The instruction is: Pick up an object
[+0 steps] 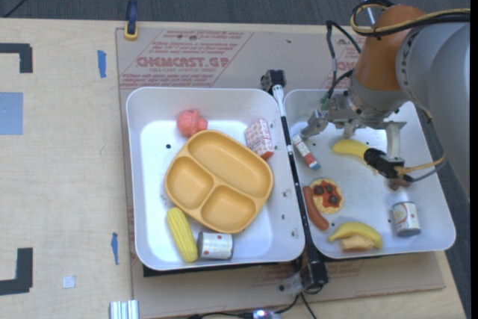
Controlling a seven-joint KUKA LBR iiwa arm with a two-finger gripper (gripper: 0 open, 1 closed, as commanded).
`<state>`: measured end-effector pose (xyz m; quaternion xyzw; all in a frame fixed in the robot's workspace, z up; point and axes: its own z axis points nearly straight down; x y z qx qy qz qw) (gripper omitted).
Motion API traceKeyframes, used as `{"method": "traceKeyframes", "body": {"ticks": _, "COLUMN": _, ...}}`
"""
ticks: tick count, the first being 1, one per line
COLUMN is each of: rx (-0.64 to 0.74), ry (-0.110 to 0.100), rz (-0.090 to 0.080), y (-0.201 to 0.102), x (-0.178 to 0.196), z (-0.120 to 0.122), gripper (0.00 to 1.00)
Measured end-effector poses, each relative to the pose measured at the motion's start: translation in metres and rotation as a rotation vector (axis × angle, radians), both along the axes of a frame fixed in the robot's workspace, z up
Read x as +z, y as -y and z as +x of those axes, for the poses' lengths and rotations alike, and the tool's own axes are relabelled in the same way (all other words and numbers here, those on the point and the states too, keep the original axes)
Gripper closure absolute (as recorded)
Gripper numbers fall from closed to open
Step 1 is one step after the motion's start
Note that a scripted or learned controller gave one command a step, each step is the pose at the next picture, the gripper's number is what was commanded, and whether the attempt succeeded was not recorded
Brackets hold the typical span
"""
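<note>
Looking down at a slant on the bench, with the left bin [136, 132] and the right bin [367, 194] sitting side by side. Meeting the grey arm [441, 63] on the right, bending down with its orange band over the far half of the right bin. Finding the gripper [330, 123] low over that bin's far left part, close to the wall shared with the left bin. Not being able to read the jaws as apart or together from this angle.

Spotting a banana [349, 149] lying on the bin floor just beside the gripper, on its near side, curving toward the right. Noting a white marker [302, 149] with a red and blue end, lying just left of the gripper along the shared wall. Moving nearer in the same bin: passing a small toy pizza [326, 194] touching a red sausage [317, 210], then a yellow fruit piece [355, 235] by the near wall, and a small tin [404, 218] over at the right.

Turning to the left bin: taking in a yellow divided plate [218, 181] sitting in the middle, tilted against the floor. Noting a pink ball [191, 122] just beyond the plate, a red and white carton [258, 137] at its far right edge, a corn cob [181, 234] at its near left, and a labelled can [215, 244] lying on its side right beside the corn.
</note>
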<state>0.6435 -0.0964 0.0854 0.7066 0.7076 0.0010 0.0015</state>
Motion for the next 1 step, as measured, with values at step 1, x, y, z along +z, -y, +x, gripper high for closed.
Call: {"method": "traceKeyframes", "body": {"ticks": 1, "rx": -0.002, "ry": -0.003, "rz": 0.000, "y": 0.0117, "x": 0.0006, "z": -0.0691, "gripper": 0.00}}
